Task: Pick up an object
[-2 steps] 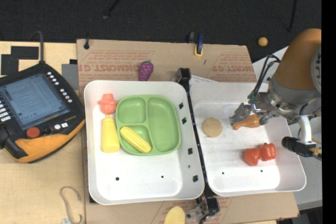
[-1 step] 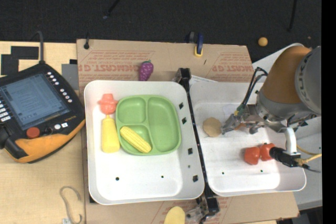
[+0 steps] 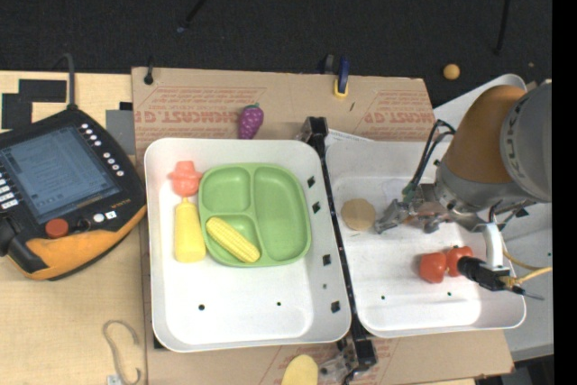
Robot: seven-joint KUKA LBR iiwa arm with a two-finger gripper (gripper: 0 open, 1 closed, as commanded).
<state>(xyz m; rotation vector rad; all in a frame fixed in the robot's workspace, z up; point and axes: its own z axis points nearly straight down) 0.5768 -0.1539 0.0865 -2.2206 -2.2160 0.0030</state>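
On the counter, the left bin (image 3: 171, 311) holds a green divided plate (image 3: 255, 214) carrying a yellow corn cob (image 3: 233, 240), its long axis slanting down-right. In the right bin (image 3: 424, 316), a round tan disc (image 3: 358, 215) lies just left of the tool (image 3: 393, 219); whether the tool is apart or together cannot be told. A red toy (image 3: 436, 265) sits below-right. The flat disc could slip away if nudged sideways.

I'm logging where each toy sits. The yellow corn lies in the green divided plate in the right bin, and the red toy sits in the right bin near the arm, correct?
One slip: the camera view shows the green divided plate, with the yellow corn in it, in the left bin. The red toy does sit in the right bin near the arm.
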